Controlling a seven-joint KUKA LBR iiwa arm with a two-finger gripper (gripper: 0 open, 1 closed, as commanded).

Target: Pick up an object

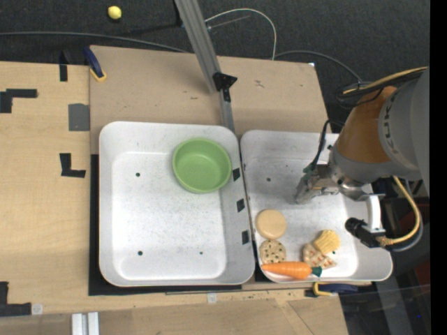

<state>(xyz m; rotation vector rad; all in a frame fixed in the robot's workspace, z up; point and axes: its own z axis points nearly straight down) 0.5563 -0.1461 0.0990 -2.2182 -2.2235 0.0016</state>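
I see my pincer [304,191] low in the right bin [279,152] — grip state I cannot tell. Just below it sits a tan cookie [271,223]; the carrot [286,270] lies farther down.

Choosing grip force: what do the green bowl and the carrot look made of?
Green bowl: probably plastic, with an even matte colour and a thin smooth rim. Carrot: likely a plastic or rubber toy, uniformly orange and smooth; too small to be sure.

carrot [286,270] | orange, lying flat | right bin's [279,152] near edge
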